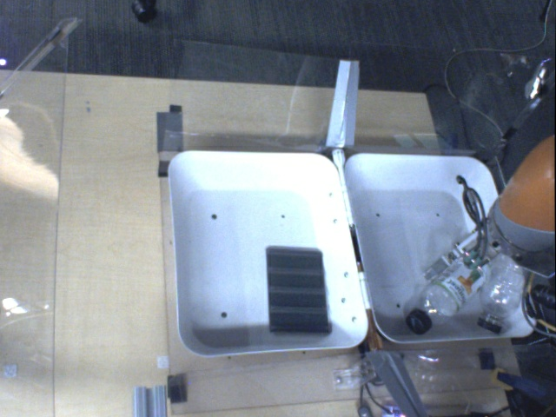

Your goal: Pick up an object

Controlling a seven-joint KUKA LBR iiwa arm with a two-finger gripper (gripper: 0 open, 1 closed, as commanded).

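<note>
Clear plastic bottle (452,289) lay in the right bin (391,189), near-right corner, long axis diagonal, black cap toward the near edge. End effector (473,254) sat at its upper end; grip state unreadable. Black ridged block (297,290) lay in the left bin (217,189).

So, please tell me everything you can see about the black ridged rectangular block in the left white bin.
The black ridged rectangular block lies flat on the floor of the left white bin, in its lower right part, near the front wall. It looks matte, like rubber or plastic, though I cannot tell which. Its top shows several crosswise ridges or steps. Its long side runs from the back of the bin to the front, nearly straight. It casts a soft shadow beside it. Nothing else touches it.
</note>
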